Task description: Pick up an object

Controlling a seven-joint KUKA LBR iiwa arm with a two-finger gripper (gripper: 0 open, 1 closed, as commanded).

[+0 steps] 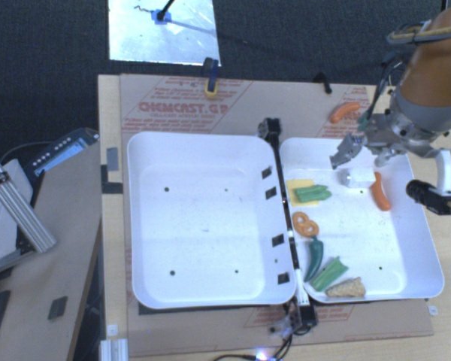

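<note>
The arm comes in from the right, its pincer (358,159) hanging over the far part of the right bin (417,247). Whether the pincer is apart or together cannot be told, and nothing shows clamped in it. Just beside it, toward the bin's right edge, lies an orange sausage (379,191). Near the bin's left wall lie green beans (313,194) on a yellow slice (298,184), then a pretzel (305,225), a pepper (316,253), a green block (329,272) and bread (346,288) toward the near edge. Another sausage (345,112) rests on the worktop (233,104) beyond the bin. The left bin (203,216) lies alongside.
</note>
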